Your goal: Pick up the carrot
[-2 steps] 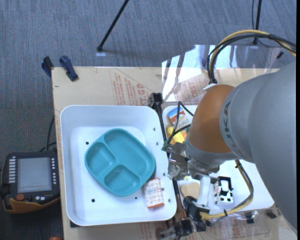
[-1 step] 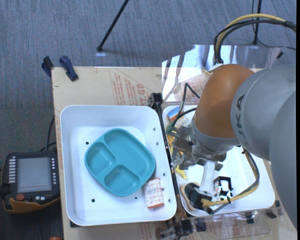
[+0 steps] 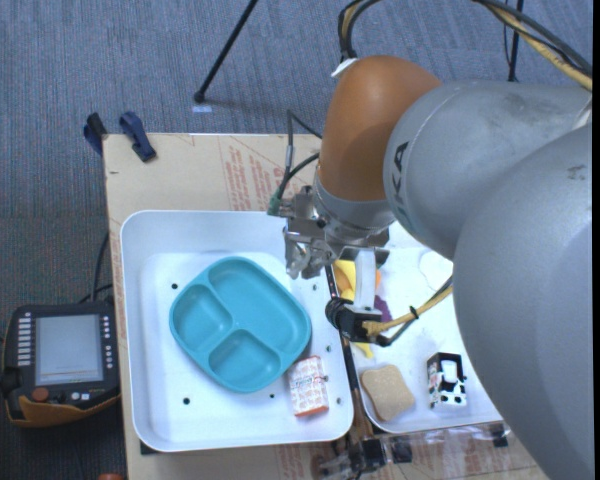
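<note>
The gripper (image 3: 302, 256) hangs below the orange wrist band, over the wall between the two bins and just past the far right corner of the blue plate (image 3: 240, 323). A thin orange strip, possibly the carrot (image 3: 364, 347), shows in the right bin (image 3: 420, 423) near its left wall, partly under a black cable fitting. It lies in front of and to the right of the gripper, apart from it. The arm hides much of the right bin.
A blue divided plate fills the middle of the left bin (image 3: 145, 268), with a red and white snack packet (image 3: 308, 386) at its front right. The right bin holds a yellow item (image 3: 346, 274), a tan sponge-like piece (image 3: 387, 392) and a black and white toy (image 3: 445, 380).
</note>
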`<act>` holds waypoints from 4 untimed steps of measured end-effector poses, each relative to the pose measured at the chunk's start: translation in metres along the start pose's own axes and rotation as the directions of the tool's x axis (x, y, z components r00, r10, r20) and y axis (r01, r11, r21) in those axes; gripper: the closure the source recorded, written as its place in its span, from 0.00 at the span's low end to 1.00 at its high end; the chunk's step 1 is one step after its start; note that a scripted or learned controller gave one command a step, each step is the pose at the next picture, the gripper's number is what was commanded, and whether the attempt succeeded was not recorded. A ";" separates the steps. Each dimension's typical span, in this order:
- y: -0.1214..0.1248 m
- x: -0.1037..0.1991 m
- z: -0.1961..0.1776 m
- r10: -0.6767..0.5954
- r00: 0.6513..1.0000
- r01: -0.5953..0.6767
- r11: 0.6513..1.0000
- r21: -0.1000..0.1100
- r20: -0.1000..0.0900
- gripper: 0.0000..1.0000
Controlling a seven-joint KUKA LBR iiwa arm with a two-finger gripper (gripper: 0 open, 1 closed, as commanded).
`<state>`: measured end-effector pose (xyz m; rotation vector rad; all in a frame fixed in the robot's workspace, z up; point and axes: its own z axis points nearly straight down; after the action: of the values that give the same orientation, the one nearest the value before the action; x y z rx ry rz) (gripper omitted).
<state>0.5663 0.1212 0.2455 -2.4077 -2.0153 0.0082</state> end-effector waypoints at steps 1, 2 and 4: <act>-0.038 -0.095 0.063 0.010 1.000 -0.010 1.000 0.009 0.004 1.00; -0.077 -0.062 0.061 0.274 0.962 -0.274 0.962 0.006 0.000 1.00; -0.077 -0.065 0.045 0.275 0.962 -0.275 0.961 0.018 0.006 1.00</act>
<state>0.4793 0.0706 0.2007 -2.6540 -1.6558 0.0318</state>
